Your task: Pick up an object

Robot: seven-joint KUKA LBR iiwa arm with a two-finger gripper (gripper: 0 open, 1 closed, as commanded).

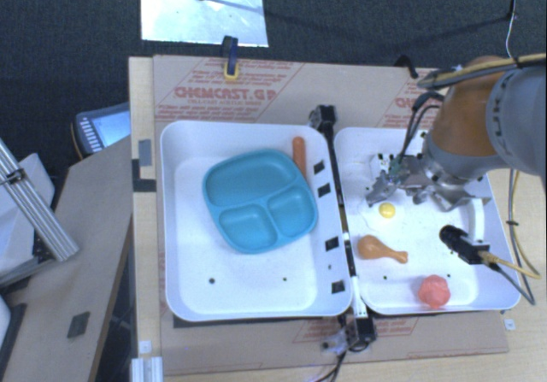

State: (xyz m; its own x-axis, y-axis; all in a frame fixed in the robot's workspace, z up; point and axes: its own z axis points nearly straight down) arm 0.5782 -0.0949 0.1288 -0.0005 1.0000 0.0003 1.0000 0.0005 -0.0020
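Well left of the small round yellow piece [387, 210], in the left white bin [197, 278], you see a light-blue plastic plate with three compartments [256, 201]. A slim orange stick [298, 152] lies just beside the plate's far right rim, its long axis running toward the far wall. In the right white bin [397, 290], your gripper [382, 192] hangs just beyond the yellow piece, very near it. You cannot tell how wide it stands, nor whether it has hold of anything. On the near side of the yellow piece lies an orange drumstick-shaped toy [380, 248], thick end left, thin end pointing right and slightly nearer. A pink ball [434, 290] sits right of the yellow piece, nearer still.
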